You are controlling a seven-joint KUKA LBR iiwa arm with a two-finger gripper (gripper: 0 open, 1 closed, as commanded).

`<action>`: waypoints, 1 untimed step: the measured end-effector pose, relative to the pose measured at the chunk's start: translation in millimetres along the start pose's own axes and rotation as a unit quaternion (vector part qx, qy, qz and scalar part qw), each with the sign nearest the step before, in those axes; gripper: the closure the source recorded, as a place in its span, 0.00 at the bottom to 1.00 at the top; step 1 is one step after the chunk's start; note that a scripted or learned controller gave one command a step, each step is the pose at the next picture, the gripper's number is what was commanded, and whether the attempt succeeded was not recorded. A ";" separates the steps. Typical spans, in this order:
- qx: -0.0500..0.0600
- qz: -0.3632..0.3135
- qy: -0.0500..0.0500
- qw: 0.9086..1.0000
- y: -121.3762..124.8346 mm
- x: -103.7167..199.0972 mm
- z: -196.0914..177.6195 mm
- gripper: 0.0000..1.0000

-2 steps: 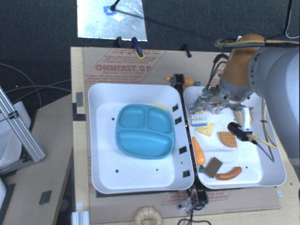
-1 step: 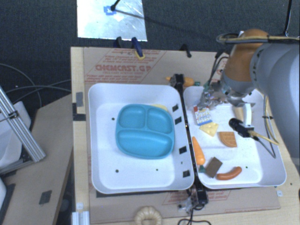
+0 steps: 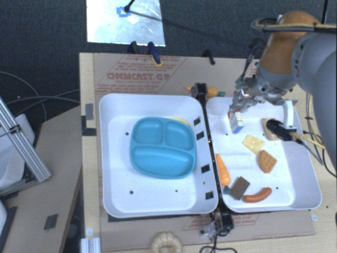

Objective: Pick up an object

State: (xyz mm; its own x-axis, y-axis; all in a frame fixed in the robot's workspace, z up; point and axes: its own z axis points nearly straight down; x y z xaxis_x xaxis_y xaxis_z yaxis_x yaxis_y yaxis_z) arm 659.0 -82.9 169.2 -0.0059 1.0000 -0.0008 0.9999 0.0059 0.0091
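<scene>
Camera view: the gripper (image 3: 235, 119) pinches a small blue-and-white block (image 3: 236, 121) above the right bin (image 3: 303, 191), near its left wall; the arm slants in from upper right.

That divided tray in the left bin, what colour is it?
The tray is light blue, plain and unpatterned, as the camera view shows clearly.

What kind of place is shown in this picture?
Probably a robotics lab test bench: a robot arm reaches over two white bins, with toy food such as a carrot and sausage, on cardboard with loose cables.
</scene>
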 end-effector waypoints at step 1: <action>0.000 0.000 0.000 1.000 2.5 0.1 -55.1 1.00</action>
State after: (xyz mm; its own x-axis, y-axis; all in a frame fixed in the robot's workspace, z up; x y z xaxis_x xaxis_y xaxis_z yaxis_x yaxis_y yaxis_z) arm 661.0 -82.8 224.3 -0.0062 1.0000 -0.0006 0.9999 0.0062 0.0084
